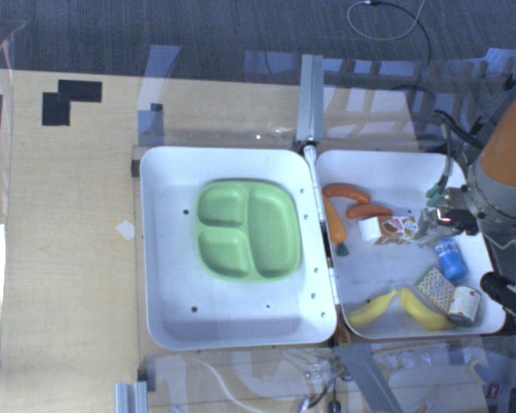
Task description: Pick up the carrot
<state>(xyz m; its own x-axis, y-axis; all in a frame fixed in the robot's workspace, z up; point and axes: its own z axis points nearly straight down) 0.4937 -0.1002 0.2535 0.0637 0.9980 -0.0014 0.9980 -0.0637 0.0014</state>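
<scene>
The carrot [333, 221] is a slim orange piece with a dark green end. It lies lengthwise against the left wall of the right bin [387, 166]. My gripper [433, 219] hangs over the right part of that bin, about a hand's width to the right of the carrot and apart from it. It is just beside a patterned packet [399, 229]. The grey arm with its orange band [509, 144] comes in from the right edge.
Two reddish sausages [347, 193] [371, 212] and a small white block [370, 228] lie close to the carrot. A blue bottle [450, 260], two bananas [370, 308] [424, 311], a patterned box [435, 287] and a can [466, 305] fill the front right. The left bin [168, 256] holds a green divided plate [245, 230].
</scene>
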